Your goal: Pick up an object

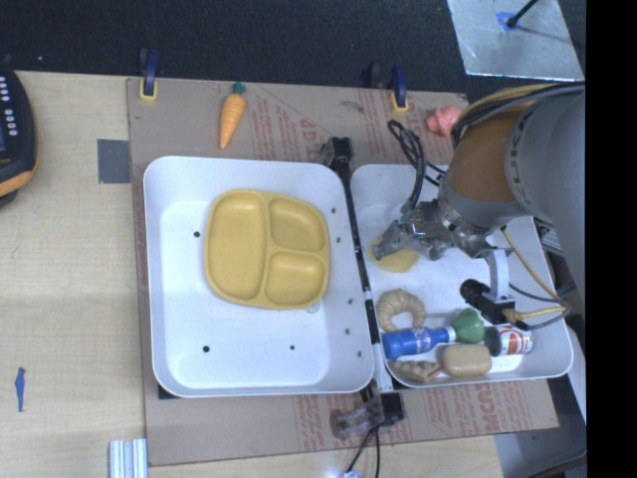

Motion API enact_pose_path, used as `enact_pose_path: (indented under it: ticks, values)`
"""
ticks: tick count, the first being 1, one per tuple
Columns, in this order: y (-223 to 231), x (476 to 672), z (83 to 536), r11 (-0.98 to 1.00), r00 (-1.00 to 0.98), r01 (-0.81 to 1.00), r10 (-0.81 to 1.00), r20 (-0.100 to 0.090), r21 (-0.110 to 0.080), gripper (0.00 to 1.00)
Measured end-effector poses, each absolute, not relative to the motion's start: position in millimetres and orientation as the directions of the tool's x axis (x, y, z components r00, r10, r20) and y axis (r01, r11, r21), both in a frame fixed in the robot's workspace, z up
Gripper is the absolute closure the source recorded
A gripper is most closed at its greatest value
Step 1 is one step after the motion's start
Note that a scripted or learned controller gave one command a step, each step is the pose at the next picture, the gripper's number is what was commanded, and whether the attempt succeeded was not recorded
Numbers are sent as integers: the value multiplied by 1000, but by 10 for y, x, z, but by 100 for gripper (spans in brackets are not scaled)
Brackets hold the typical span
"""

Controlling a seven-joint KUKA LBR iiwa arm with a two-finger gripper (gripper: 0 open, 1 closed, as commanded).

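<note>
My gripper is down in the right bin, right over a pale yellow piece near the bin's left wall. From this slanted view I cannot tell how its jaws stand or whether anything is caught in it. My arm, grey with its orange band, reaches in from the right and covers much of that bin's upper right, with black cables looping beside the wrist.

Lower in the same bin the other things lie crowded together: a tan curled piece, a blue bottle lying on its side, a green item, a red and white can and a beige block near the bottom rim.

The left bin holds a yellow divided plate, flat in its upper middle.

Both bins sit on a brown cardboard sheet clipped to the light wooden bench. A toy carrot lies on the cardboard above the left bin, and a pink object rests near my arm. A black and yellow device sits at the bench's left edge. Beyond the bench the floor is dark.
</note>
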State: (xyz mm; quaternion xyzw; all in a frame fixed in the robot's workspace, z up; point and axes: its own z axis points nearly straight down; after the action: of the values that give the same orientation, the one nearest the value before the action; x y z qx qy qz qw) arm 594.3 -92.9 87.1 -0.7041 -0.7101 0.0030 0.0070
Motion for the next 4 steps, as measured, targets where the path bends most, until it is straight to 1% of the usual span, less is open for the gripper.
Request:
enact_pose_path:
  ticks: [1, 2, 3, 4]
  values:
    - [-942, 5847, 915, 3, -3, 1000, 1000, 0, -6, 0]
    - [-928, 6201, 924, 5, -5, 1000, 1000, -1, 1, 0]
    - [-950, 6579, 925, 7, -7, 1000, 1000, -1, 1, 0]
    - [-981, 6562, 925, 5, -5, 1000, 1000, -1, -3, 0]
